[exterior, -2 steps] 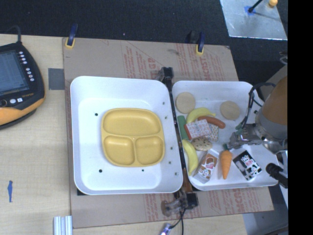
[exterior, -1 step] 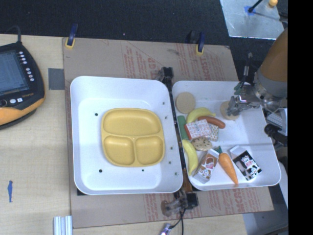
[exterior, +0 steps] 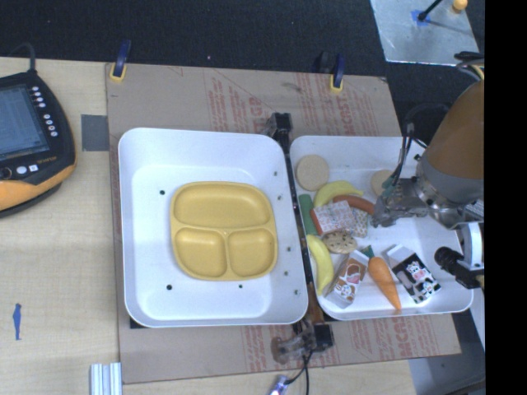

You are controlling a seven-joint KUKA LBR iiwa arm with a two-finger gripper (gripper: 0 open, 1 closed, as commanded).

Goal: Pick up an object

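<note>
Gripper (exterior: 385, 211) low in right bin (exterior: 428, 156), over the red-patterned packet (exterior: 340, 218) by the banana (exterior: 336, 191); grip state can't tell. Carrot (exterior: 384, 282), cookie (exterior: 338, 241) and milk carton (exterior: 414, 275) lie nearby. Left bin (exterior: 140, 220) holds a yellow divided plate (exterior: 223, 229).

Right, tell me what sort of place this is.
Probably a robot lab bench: a grey arm reaches over two white bins, a control pendant lies beside them, and toy food fills one bin.
</note>
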